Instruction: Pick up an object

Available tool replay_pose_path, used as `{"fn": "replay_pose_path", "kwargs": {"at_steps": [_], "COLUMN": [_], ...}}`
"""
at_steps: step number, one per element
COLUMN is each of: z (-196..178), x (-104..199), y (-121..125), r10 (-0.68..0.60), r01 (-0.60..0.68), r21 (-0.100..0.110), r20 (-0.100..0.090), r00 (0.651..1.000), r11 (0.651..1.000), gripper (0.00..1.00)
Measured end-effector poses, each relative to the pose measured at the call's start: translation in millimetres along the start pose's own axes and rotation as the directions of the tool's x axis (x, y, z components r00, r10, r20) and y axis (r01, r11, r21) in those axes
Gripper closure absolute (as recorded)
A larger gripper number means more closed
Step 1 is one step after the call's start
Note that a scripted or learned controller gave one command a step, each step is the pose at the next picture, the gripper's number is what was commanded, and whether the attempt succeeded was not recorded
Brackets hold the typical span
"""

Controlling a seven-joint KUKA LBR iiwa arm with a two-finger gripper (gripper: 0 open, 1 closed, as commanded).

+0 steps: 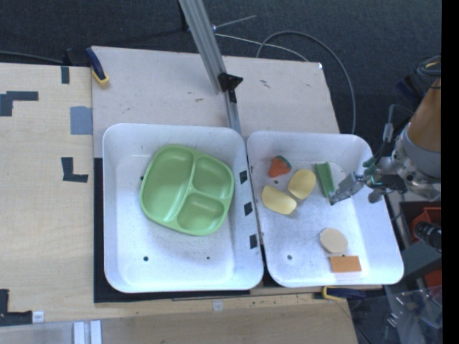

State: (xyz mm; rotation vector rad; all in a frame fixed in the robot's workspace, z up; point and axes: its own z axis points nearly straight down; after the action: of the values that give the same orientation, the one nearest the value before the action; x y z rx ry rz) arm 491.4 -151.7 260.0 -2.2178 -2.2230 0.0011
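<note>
The right bin (pixel 380 242) holds several small items. A red piece with a green top (pixel 279 166) lies at the upper left, with two yellow pieces (pixel 302 183) (pixel 279 200) just below it. A green block (pixel 323 178) lies beside them. A beige disc (pixel 333 240) and an orange slab (pixel 346 264) sit near the front. My gripper (pixel 340 194) reaches in from the right, low over the bin. Its tip is just right of the green block's lower end. Nothing is visibly held.
The left bin (pixel 122 264) holds a green divided plate (pixel 188 189), slightly tilted. A metal pole (pixel 204 34) slants down to the rim between the bins. A cable (pixel 344 77) loops behind the right bin. The grey arm body (pixel 419 156) stands at the right edge.
</note>
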Motion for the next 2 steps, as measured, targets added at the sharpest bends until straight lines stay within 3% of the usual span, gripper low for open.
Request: {"fn": "replay_pose_path", "kwargs": {"at_steps": [1, 2], "z": [-0.1, 51.5], "x": [-0.1, 5.7], "y": [0.0, 7.9], "r10": [-0.001, 0.000], "r01": [0.001, 0.000], "r21": [0.000, 0.005], "r20": [0.000, 0.000], "r00": [1.000, 1.000], "r11": [1.000, 1.000], "gripper": [0.00, 0.00]}}
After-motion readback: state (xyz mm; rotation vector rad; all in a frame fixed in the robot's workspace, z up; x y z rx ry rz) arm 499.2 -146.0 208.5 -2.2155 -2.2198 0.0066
